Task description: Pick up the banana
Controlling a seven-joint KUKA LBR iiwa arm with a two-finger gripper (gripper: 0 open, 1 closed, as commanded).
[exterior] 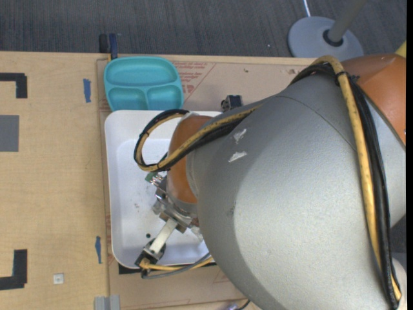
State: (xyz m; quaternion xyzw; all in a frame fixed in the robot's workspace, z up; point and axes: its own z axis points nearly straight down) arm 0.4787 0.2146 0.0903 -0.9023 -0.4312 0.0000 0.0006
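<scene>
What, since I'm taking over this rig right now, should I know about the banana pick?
Gripper: low in the white bin, toward its near end; state cannot be told.
Banana: the arm covers much of the bin, so I cannot place it.
Done: no pick confirmed.
Left: find it, grasp, lift.
A teal tray sits just beyond the bin.

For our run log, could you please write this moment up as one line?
arm reaching over white bin | banana hold: cannot confirm | teal divided tray at bin's far edge
</scene>
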